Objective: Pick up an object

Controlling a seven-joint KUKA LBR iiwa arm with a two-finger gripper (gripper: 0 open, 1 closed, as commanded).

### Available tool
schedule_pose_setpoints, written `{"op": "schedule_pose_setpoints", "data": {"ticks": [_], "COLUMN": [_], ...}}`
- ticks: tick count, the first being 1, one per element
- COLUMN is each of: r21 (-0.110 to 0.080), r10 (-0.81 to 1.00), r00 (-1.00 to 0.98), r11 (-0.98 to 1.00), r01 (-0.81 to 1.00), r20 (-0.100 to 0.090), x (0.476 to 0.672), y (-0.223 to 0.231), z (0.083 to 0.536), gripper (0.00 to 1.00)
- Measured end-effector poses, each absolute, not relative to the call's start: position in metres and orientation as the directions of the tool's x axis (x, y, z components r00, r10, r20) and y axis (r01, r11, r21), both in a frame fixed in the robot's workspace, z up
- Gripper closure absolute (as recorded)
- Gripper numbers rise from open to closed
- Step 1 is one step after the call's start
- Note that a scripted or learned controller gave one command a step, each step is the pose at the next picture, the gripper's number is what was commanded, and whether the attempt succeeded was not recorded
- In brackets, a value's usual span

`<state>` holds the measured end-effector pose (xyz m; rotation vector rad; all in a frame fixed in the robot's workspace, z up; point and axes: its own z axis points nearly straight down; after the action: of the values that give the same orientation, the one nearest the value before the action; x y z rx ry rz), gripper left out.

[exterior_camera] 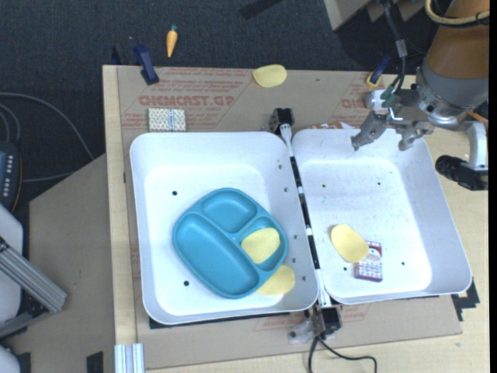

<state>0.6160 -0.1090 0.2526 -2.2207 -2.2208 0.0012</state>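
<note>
Flat yellow disc (349, 242) in right bin (435, 208), possibly soft; end effector (385, 137) spread, empty.

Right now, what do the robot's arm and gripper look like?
The grey KUKA arm has a broad orange band above a silvery metal wrist. The two-finger gripper has thin, dark grey metal fingers. Dark cables and a yellow hose loop near the arm's upper part, with small green and blue fittings beside the wrist.
</note>
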Motion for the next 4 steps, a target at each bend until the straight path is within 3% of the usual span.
{"op": "schedule_pose_setpoints", "data": {"ticks": [1, 3, 4], "r21": [-0.003, -0.002, -0.003], "r10": [1.000, 1.000, 1.000], "r00": [0.001, 0.001, 0.001], "r11": [-0.001, -0.001, -0.001], "r01": [1.000, 1.000, 1.000], "r20": [0.000, 0.001, 0.002], "x": [0.576, 0.498, 0.479], "y": [-0.126, -0.101, -0.100], "z": [0.158, 0.084, 0.084], "gripper": [0.00, 0.00, 0.00]}}
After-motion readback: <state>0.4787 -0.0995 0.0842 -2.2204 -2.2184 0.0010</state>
